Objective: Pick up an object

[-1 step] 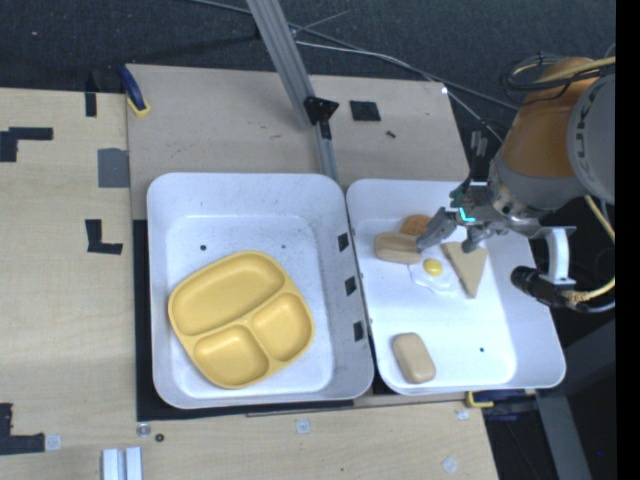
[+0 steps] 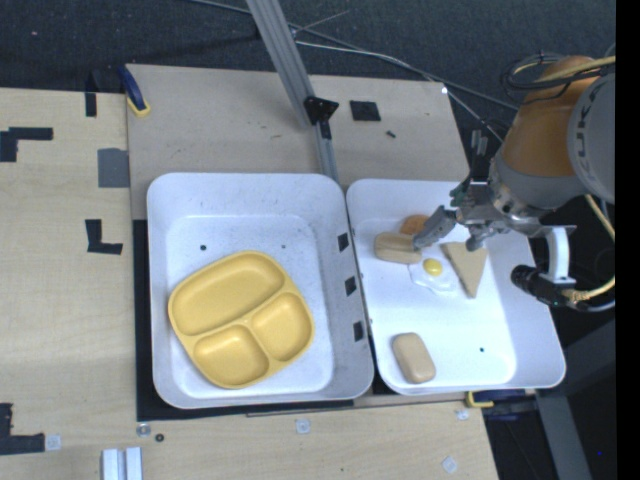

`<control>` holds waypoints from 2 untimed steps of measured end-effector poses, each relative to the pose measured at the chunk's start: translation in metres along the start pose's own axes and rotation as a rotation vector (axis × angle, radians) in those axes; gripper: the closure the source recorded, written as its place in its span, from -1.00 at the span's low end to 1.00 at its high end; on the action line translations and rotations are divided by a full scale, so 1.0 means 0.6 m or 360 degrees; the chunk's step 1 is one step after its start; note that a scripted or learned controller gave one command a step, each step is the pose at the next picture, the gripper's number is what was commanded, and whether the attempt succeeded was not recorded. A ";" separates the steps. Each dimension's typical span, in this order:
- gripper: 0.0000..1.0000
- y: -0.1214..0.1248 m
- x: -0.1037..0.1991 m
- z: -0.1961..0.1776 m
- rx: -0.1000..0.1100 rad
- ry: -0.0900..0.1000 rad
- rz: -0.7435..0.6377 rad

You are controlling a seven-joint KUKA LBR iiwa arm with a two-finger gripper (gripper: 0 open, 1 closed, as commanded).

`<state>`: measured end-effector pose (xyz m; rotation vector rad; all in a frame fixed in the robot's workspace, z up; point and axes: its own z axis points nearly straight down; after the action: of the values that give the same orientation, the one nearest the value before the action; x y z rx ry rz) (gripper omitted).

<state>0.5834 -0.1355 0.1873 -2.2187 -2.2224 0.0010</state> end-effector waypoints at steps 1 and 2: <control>-1.00 -0.008 0.001 0.074 0.0006 -0.0001 0.0002; -1.00 -0.008 0.002 0.160 -0.0004 -0.0004 0.0001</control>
<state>0.5787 -0.1345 0.0911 -2.2216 -2.2244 0.0014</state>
